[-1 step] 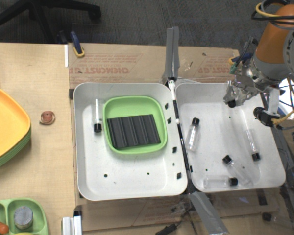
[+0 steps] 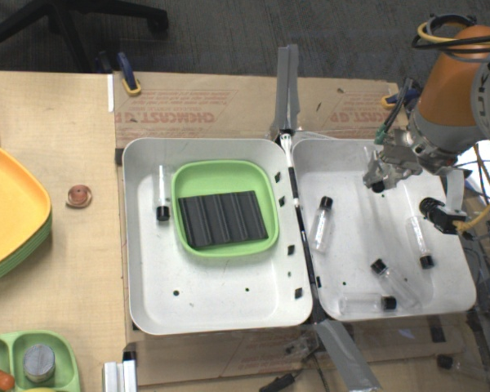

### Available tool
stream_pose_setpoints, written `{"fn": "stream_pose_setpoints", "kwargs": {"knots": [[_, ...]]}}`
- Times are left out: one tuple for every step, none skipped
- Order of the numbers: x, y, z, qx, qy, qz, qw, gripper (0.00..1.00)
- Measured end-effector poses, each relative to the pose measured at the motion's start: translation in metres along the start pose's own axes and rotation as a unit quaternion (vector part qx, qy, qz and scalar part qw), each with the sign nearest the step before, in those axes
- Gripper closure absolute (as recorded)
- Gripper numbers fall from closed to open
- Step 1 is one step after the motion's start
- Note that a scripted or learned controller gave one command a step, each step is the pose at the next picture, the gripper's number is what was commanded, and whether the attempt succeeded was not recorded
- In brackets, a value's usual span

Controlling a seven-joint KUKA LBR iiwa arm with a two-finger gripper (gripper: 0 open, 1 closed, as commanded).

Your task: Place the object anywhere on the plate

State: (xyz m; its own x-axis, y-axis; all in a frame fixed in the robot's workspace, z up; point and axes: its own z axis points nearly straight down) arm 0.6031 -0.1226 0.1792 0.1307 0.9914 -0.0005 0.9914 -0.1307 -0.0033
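A green plate [image 2: 220, 172] lies in the left bin [image 2: 139, 243] with a dark grey ribbed slab [image 2: 224, 217] resting on it. Just left of the plate lies a clear tube with a black cap [image 2: 162, 193]. Several more clear capped tubes lie in the right bin [image 2: 343, 162]: one near its left wall [image 2: 321, 219], one at the right [image 2: 416, 239], and others toward the front [image 2: 389, 280]. My gripper [image 2: 378, 180] hangs low over the back of the right bin, apart from the tubes and far from the plate.
A stack of yellow plates [image 2: 12, 211] and a small reddish disc [image 2: 79, 194] sit on the bench at the left. A green compartment tray [image 2: 24, 366] is at the front left. A metal post [image 2: 287, 88] rises behind the seam between the bins.
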Motion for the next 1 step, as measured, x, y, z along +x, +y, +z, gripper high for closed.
{"fn": "stream_pose_setpoints", "kwargs": {"knots": [[0.0345,-0.03,-0.0113,0.0,0.0,-0.116,0.9932,1.0]]}}
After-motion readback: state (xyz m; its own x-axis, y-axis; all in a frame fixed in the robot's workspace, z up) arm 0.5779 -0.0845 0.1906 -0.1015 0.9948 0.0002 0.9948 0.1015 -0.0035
